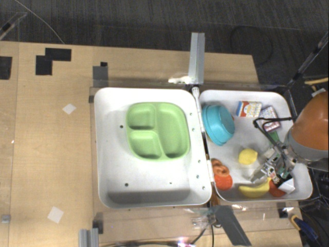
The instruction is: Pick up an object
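The right bin [241,98] holds a blue bowl [218,123] on its side at the left wall, a small red and white carton [249,109] at the back, a yellow round fruit [248,157] in the middle and a yellow banana [254,190] at the front. An orange-red object [222,177] lies in the front left corner. My gripper [262,173] reaches in from the right, low over the front right part of the bin, just above the banana and right of the yellow fruit. Nothing can be seen held in it.
The left bin [110,138] carries a green divided plate [157,130]. A small packet [269,112] lies beside the carton. A red item [277,191] and a white piece [288,186] sit under the wrist. The arm's orange band [312,125] overhangs the right rim.
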Tool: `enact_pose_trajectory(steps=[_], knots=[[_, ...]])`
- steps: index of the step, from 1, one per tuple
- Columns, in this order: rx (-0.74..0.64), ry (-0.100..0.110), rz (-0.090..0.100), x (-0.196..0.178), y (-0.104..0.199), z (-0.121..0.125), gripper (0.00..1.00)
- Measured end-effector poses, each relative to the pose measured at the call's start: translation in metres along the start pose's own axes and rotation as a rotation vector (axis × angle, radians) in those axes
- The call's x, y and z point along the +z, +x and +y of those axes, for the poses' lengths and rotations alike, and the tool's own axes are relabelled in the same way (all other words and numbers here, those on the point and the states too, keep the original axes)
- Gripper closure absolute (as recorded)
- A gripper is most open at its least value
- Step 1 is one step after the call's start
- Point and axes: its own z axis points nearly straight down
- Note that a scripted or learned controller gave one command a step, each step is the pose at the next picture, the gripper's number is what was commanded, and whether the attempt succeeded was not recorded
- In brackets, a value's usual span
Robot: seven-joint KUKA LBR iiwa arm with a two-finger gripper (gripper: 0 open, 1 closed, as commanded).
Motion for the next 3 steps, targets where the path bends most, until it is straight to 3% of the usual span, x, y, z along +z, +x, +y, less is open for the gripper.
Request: enact_pose_trajectory(steps=[1, 2, 3], knots=[[-0.165, -0.001, -0.007, -0.001, 0.029, 0.038, 0.0], [-0.202, -0.001, 0.003, -0.038, -0.025, 0.077, 0.0], [-0.273, -0.001, 0.001, 0.001, -0.013, 0.104, 0.0]])
